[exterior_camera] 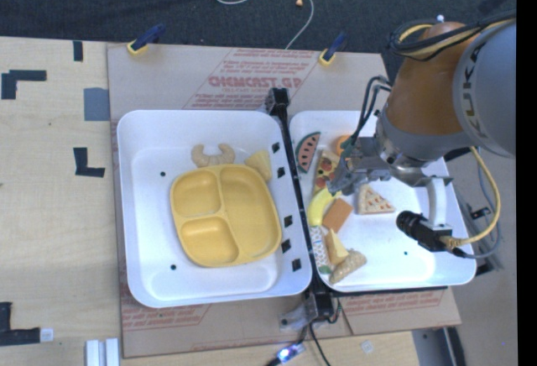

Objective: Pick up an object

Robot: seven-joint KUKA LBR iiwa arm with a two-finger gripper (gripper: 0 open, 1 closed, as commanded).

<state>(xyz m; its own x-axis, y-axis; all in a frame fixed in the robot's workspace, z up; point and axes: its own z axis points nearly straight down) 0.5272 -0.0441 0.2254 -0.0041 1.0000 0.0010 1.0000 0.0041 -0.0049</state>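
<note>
From my one camera above the tabletop (50,188) I see two white bins side by side. The left bin (138,213) sits in the middle of the frame. It holds a yellow divided plate (224,215), a tan toy (212,155) touching the plate's top edge, and a small yellow piece (259,163) near the plate's upper right corner.

The right bin (436,268) sits at the right of the frame. Toy foods are bunched along its left side. At the top is a watermelon slice (308,150). Lower down are a yellow banana-like piece (320,206), an orange block (337,215), and a cone-shaped piece (348,264) near the bottom edge. A pizza slice (373,202) lies a bit to the right of the bunch.

The arm (445,96) comes in from the right side of the frame and covers the bin's upper right part. The gripper (348,180) hangs low over the top of the food bunch, and its dark fingers (340,185) point toward the lower left. They sit just above the orange block and the banana-like piece, with the pizza slice just beside them on the right. I cannot tell if they are apart or together, and I see nothing held between them.
</note>
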